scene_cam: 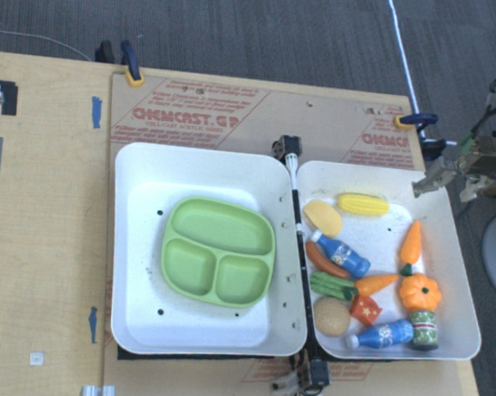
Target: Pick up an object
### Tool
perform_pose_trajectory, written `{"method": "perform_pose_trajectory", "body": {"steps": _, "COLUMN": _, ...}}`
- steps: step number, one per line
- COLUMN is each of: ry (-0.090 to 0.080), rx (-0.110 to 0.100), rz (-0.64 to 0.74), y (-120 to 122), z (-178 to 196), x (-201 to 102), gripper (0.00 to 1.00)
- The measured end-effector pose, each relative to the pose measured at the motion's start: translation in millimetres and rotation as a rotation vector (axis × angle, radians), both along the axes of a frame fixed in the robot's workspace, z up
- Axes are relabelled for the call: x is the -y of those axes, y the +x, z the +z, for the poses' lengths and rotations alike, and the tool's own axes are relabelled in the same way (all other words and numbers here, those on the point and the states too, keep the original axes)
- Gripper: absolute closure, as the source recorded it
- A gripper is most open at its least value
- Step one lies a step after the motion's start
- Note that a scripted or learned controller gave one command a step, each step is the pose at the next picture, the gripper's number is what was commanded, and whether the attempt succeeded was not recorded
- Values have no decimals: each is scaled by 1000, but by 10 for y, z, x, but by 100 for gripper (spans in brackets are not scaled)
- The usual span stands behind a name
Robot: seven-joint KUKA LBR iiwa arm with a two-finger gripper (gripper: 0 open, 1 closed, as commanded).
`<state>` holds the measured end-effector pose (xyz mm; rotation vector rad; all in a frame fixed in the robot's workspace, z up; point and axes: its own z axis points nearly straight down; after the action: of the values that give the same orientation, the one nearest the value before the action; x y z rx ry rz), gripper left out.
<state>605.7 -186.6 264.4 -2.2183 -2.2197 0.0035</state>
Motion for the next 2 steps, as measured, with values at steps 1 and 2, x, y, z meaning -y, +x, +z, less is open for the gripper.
{"method": "perform_pose_trajectory", "body": {"steps": 1, "ry": 0, "rx": -1, "rz": -1, "y": 133, "z": -883, "x": 289, "gripper": 0}}
{"method": "perform_pose_trajectory", "body": {"steps": 2, "ry": 14, "rx": 5, "rz": 7, "y": 81, "z": -1681, "x": 268, "gripper": 0}}
